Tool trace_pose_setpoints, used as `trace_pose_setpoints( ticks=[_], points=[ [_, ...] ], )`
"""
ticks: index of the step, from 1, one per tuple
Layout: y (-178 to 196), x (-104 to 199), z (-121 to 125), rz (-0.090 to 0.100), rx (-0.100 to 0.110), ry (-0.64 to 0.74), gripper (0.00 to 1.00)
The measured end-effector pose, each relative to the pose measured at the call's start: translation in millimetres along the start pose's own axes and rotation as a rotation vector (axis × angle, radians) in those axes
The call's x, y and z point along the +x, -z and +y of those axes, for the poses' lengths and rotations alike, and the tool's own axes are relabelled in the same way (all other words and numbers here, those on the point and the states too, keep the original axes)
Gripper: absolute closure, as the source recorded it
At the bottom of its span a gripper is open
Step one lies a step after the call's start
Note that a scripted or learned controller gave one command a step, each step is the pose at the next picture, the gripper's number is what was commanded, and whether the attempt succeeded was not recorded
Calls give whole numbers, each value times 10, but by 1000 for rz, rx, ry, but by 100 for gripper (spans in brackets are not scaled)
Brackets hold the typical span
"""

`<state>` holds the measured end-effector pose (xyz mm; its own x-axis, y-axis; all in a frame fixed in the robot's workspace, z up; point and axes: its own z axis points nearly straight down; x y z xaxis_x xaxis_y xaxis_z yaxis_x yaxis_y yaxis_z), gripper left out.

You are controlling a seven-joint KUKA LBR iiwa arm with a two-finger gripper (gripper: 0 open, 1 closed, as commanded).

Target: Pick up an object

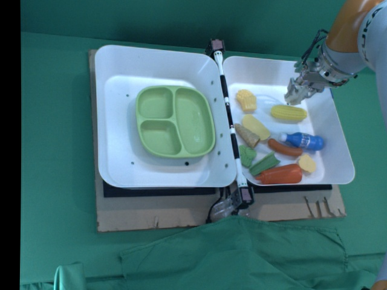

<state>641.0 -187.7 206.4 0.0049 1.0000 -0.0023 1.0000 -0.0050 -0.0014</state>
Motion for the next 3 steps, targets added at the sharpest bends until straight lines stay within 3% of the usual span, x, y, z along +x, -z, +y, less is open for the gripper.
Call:
trace_pose_setpoints(
  ticks=[1, 2, 3],
  points=[
    [-17, -8, -673, 0, -1, -1, 0],
    [-199, -21, -1445, -7, -26, -3, 0],
    [-166, 960, -1715, 0, -15, 8, 0]
  ],
)
